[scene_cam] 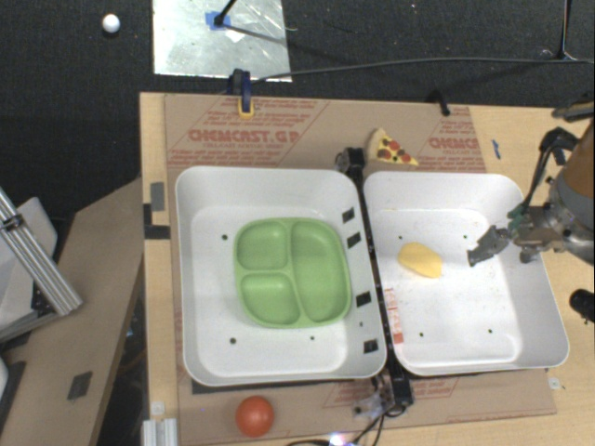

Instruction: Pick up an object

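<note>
Bright, even overhead light; soft faint shadows inside both white bins [279, 186] left of the claw [485, 247]. Strong glare off foil sheet [221, 26] far up-left. Slightly soft focus, mild grain throughout.

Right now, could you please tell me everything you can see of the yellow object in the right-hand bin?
The yellow object is a small, smooth, rounded lump, oval in outline, plain yellow with no visible markings. It lies flat on the white floor of the right bin, left of centre, apart from the bin's walls. Nothing touches it. The claw sits to its right, with a gap between them.
</note>
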You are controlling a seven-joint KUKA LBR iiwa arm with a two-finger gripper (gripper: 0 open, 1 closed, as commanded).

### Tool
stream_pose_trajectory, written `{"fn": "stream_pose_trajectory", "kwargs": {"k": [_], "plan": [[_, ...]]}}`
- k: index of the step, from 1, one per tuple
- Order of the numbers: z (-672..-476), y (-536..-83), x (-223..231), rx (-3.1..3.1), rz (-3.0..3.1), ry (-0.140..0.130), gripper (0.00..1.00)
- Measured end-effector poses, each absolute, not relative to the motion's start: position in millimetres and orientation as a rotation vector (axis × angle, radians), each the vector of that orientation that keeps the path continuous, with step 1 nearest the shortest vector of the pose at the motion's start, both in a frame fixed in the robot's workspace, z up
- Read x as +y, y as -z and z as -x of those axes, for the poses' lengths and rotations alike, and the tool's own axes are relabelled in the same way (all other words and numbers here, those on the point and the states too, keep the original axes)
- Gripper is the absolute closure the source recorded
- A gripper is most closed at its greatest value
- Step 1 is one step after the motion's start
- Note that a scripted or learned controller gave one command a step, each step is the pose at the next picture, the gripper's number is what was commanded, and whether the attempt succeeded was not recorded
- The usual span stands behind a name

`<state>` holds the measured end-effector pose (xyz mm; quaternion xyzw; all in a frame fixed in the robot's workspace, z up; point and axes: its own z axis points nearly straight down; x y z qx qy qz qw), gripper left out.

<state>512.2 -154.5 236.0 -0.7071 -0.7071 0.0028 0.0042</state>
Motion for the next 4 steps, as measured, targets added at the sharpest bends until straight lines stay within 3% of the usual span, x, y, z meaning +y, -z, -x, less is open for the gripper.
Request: {"fn": "stream_pose_trajectory", "kwargs": {"k": [1, 3, 4], "plan": [[-514.7, -241.9, -154.2, -2.226, 2.219, 0.001, 0.0], [-500.1, -149.2, -151.4, -2.22, 2.218, -0.002, 0.0], [-507.4, -95.7, -143.3, -2.221, 2.219, 0.0, 0.0]]}}
